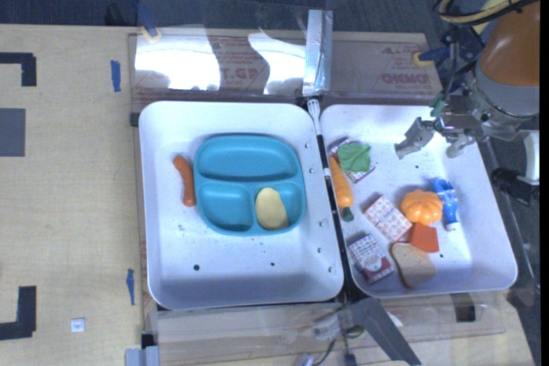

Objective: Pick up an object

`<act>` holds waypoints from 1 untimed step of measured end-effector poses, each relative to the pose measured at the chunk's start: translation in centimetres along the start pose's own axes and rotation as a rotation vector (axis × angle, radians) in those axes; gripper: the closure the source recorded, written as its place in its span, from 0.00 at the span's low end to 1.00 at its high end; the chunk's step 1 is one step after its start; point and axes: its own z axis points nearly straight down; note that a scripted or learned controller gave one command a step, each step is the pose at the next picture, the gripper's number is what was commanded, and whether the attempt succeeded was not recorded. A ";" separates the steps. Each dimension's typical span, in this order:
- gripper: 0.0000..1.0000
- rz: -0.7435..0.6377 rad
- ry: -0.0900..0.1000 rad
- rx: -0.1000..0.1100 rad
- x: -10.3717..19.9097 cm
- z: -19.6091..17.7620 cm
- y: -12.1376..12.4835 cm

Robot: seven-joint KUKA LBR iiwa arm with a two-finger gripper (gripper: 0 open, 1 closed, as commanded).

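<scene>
Grey 2-finger gripper (435, 139) spread open, holding nothing, hovering over the right shallow white bin's (480, 270) upper part. Approach step (no target committed yet). Nearest: round orange plastic fruit (421, 206), just below; needs descent onto it. Bare floor around gripper, far wall close.

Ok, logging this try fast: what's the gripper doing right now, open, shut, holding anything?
Gripper: open, fingers spread, nothing between them, above the right bin.

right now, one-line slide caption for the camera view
Open gripper above right bin of toy food; blue tray in left bin.
</scene>
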 end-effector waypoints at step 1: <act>0.00 0.126 -0.001 0.006 -6.9 8.1 -3.5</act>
